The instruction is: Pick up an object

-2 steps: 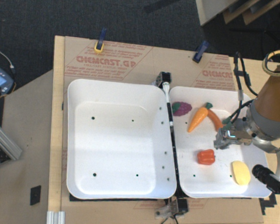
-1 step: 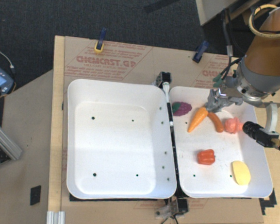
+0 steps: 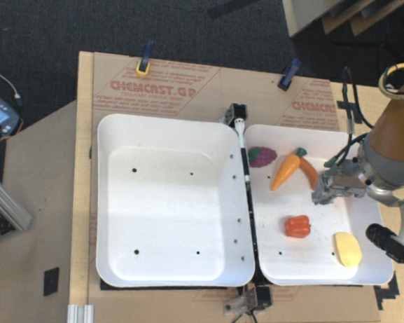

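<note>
The right bin [image 3: 298,271] holds a purple grape bunch [image 3: 262,156] at its far left, an orange carrot [image 3: 286,171] with a green top lying at a slant, a red pepper [image 3: 297,226] near the middle, and a yellow lemon [image 3: 347,249] at the near right. A second orange piece [image 3: 308,174] lies just right of the carrot. My gripper [image 3: 323,193] hangs over the right bin, just right of that orange piece and above the red pepper. Nothing shows between its tips.
The left bin [image 3: 108,184] is next to the right one, with a black divider strip [image 3: 245,189] between them. Both rest on a cardboard sheet [image 3: 195,83] held by blue clamps [image 3: 146,61]. A black arm part [image 3: 386,240] juts in beside the lemon.
</note>
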Available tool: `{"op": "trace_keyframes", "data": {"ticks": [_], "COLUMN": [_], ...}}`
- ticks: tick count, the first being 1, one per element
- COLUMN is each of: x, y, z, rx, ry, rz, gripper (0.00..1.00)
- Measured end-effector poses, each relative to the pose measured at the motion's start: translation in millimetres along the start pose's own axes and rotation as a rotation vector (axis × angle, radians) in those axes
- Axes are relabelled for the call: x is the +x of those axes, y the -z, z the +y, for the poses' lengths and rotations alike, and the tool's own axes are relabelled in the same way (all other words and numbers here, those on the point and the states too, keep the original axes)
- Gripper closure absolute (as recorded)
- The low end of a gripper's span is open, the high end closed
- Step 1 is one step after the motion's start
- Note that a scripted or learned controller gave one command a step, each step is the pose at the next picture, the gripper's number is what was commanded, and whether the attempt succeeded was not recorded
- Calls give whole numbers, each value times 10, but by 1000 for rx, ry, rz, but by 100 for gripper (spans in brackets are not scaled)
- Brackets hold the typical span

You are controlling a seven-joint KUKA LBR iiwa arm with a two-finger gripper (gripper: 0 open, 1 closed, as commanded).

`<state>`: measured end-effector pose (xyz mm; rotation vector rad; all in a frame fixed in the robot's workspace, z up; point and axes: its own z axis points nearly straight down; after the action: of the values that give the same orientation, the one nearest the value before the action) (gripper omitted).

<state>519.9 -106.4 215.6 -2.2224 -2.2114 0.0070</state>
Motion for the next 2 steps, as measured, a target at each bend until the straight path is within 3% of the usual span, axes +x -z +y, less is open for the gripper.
{"op": "trace_keyframes", "data": {"ticks": [1,2], "x": [393,190], "y": [412,-348], "z": [751,210], "rx": [-15,1], "ry": [9,1], "rz": [-3,0], "gripper": [100,100]}}
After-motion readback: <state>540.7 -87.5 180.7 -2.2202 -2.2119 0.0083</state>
